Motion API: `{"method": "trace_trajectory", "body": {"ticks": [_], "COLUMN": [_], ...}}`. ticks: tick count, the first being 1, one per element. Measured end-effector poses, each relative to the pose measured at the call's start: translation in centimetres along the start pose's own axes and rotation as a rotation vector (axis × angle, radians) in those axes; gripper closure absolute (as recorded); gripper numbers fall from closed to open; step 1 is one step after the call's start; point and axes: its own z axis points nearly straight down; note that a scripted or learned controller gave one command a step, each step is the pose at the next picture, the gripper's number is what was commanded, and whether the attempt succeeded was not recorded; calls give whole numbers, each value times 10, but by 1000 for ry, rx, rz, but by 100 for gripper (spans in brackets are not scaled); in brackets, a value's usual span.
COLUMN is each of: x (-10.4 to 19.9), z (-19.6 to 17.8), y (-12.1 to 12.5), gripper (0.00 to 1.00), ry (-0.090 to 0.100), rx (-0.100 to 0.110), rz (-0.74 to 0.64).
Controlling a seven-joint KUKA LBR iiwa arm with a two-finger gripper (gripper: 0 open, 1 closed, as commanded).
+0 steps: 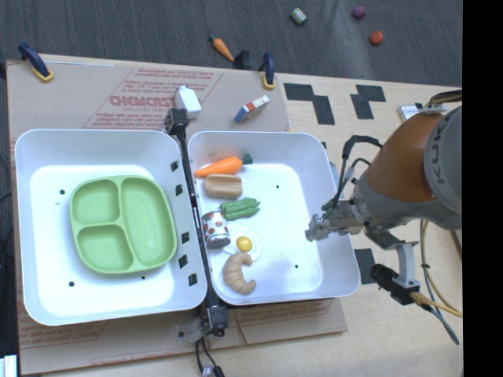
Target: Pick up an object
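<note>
Landmark for this entry: the right bin (310, 151), one of two shallow white bins side by side on the surface (377, 344).

Arm (413, 171): grey with orange band, reaching in from the right of the right bin. Claw (318, 230) sits at the right bin's right wall, about mid-height, over bare white floor. Nothing visible between its tips. Whether it is spread or pressed together: cannot tell, too small and dark from this angle.

Contents of the right bin, all bunched along its left wall, well apart from the claw:
- carrot (220, 166), nearest the far left corner, lying flat, green end toward the bin's middle
- hot dog bun (223, 185), just in front of the carrot
- green pea pod (240, 208), in front of the bun, slightly toward the bin's middle
- small can (215, 228), against the left wall
- fried egg (245, 244), just beside the can
- croissant (239, 273), nearest the near left corner

Left of the right bin: the left bin (39, 289), holding a green divided plate (122, 223) with three compartments.

Behind the right bin: cardboard sheet (118, 93) with red print, a small carton (251, 109) lying on it. Further behind, on the dark floor (118, 14), a second carrot (222, 48) and a few small loose items.
</note>
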Motion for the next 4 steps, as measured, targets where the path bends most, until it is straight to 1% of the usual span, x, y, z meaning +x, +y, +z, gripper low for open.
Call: {"method": "trace_trajectory", "body": {"ticks": [1, 2, 3, 4], "x": [0, 0, 0, 0], "z": [-43, 3, 7, 38], "y": [72, 18, 59, 114], "gripper": [100, 100, 100, 100], "ry": [-2, -1, -1, 0], "rx": [-2, 2, -1, -1], "rz": [-1, -2, -2, -1]}}
